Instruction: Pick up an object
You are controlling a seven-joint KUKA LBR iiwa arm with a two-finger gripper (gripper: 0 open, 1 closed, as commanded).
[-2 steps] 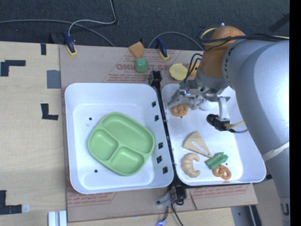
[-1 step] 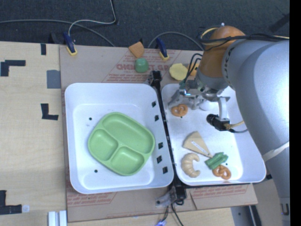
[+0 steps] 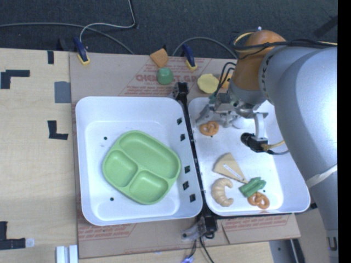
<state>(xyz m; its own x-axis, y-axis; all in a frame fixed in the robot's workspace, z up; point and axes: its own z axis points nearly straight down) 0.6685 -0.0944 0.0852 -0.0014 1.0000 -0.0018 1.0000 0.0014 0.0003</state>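
Note:
In the right bin [image 3: 285, 174], my gripper [image 3: 215, 113] hangs low over the far left corner, just above and to the right of a small brown pretzel [image 3: 208, 128]. The pretzel lies on the bin floor. Nearer the front of that bin lie a pale cheese wedge [image 3: 229, 167], a croissant [image 3: 222, 192], a green pepper-like piece [image 3: 252, 187] and a second pretzel [image 3: 259, 200]. The grey wrist with its orange band [image 3: 253, 59] hides the bin's far right part.
A green divided plate [image 3: 141, 167] lies in the left bin [image 3: 88, 125]. Behind the bins on the cardboard sit an orange block [image 3: 159, 57], a green cylinder [image 3: 164, 76] and a yellow piece [image 3: 208, 83]. Blue clamps [image 3: 82, 52] hold the far edge.

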